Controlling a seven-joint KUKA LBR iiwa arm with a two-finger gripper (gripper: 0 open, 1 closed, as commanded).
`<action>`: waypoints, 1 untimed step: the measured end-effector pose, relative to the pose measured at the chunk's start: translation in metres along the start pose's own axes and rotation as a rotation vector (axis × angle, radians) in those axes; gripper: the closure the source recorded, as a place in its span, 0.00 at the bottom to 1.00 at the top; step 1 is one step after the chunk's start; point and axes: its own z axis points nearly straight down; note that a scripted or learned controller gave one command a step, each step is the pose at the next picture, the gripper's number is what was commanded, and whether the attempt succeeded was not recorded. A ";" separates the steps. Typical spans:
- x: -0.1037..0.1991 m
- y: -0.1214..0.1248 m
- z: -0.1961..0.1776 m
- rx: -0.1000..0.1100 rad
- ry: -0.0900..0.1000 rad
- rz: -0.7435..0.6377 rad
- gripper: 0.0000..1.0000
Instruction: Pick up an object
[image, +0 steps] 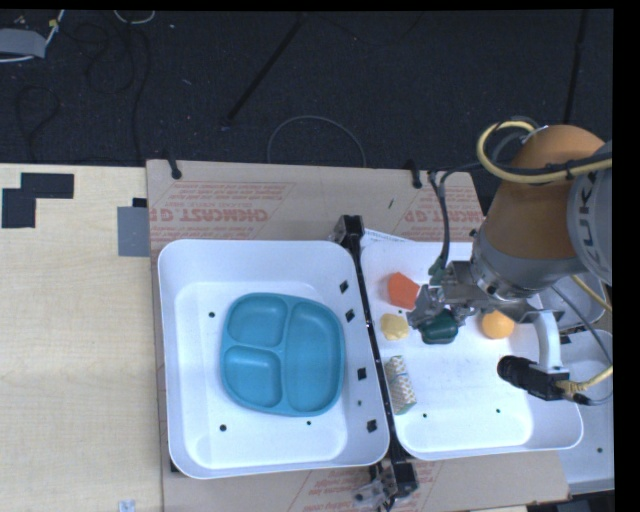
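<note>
My gripper (432, 312) hangs over the left half of the right bin (480, 425), reaching in from the right. A dark green object (440, 330) lies directly under its tip, touching or almost touching it. Just left of the gripper sits an orange-red block (403, 290), with a small yellow piece (394, 326) below that. An orange ball (496, 324) rests to the gripper's right. Near the divider, toward the front, lies a speckled cylinder (400, 383).
The left bin (190, 300) holds a blue divided plate (282, 352). A black divider (362, 330) runs between the bins. A black fitting with cables (535, 377) hangs over the right bin's right side. The arm's grey and orange body (540, 215) covers the bin's back right corner.
</note>
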 end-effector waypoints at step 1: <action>0.062 -0.001 0.009 0.001 0.000 -0.001 1.00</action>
